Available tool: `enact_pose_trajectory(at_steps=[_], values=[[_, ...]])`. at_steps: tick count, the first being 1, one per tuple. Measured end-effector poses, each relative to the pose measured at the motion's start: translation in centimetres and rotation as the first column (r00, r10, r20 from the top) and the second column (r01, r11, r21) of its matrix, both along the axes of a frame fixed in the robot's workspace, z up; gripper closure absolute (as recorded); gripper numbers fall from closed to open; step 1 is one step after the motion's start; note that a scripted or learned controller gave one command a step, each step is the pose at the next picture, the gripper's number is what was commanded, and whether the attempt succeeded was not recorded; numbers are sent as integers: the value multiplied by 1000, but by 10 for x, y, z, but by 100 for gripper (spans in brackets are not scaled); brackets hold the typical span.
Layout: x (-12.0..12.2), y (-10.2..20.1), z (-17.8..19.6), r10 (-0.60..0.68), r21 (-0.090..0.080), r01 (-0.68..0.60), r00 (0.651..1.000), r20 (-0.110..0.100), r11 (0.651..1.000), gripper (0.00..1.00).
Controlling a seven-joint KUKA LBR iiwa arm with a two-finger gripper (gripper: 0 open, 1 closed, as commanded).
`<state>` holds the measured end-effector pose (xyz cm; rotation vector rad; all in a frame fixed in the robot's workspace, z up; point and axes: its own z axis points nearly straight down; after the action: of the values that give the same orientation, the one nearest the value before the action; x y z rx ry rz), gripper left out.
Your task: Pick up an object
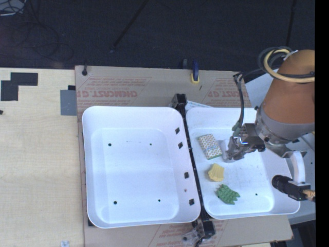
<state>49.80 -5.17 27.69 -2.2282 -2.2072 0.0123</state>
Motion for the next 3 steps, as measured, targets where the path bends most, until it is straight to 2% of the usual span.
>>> enact_pose_trajectory(at_steps=[1, 2, 3], values=[[19, 47, 104, 15, 3, -15, 1000, 17, 1000, 100], [43, 128, -14, 16, 2, -16, 1000, -3, 1000, 100], [34, 79, 0, 5, 0, -5, 1000, 4, 1000, 100]])
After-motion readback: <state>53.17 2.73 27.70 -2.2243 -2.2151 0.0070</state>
